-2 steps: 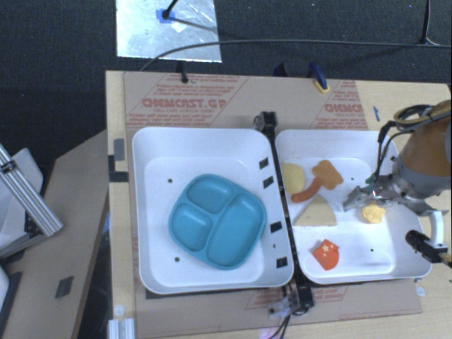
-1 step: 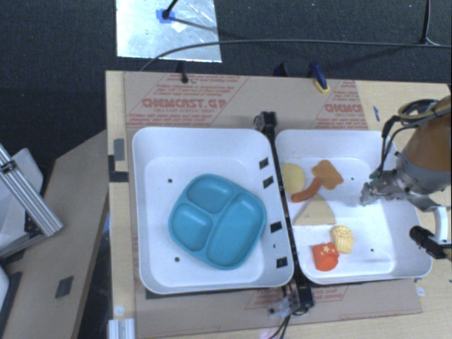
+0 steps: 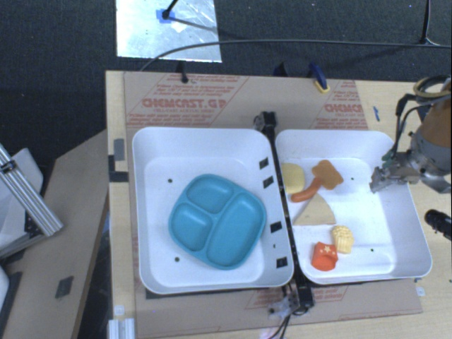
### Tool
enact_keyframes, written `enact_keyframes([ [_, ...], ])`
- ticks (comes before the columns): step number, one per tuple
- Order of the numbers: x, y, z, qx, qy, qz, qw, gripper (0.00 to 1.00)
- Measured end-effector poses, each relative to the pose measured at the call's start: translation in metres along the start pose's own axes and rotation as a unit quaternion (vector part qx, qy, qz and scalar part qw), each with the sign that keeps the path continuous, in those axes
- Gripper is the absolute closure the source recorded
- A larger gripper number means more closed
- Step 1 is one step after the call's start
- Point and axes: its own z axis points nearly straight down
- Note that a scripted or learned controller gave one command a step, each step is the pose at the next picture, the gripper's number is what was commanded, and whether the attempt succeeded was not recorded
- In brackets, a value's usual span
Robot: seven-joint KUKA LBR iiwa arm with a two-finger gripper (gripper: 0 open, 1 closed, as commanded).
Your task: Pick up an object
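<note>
The right bin (image 3: 395, 210) holds several toy foods: a pale yellow round piece (image 3: 292, 178), a brown piece (image 3: 325, 174), an orange-red sausage (image 3: 301, 194), a tan wedge (image 3: 318, 211), a yellow corn cob (image 3: 342, 238) and a red piece (image 3: 324, 256). My gripper (image 3: 381, 179) hangs over the right bin's upper right part, near its right wall, well to the right of the foods. Nothing shows between its fingertips.
The left bin (image 3: 162, 161) holds a blue divided plate (image 3: 217, 220). A black clamp strip (image 3: 274, 189) runs between the bins. Cables and the arm's wrist (image 3: 432, 147) crowd the right edge. A shiny sheet (image 3: 167, 20) lies beyond the bench.
</note>
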Motion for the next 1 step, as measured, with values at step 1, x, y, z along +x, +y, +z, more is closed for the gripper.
enact_keyframes([
  [1, -0.0016, 0.0017, -0.0437, 0.000, 0.000, 0.000, 1.0000, 1.00],
])
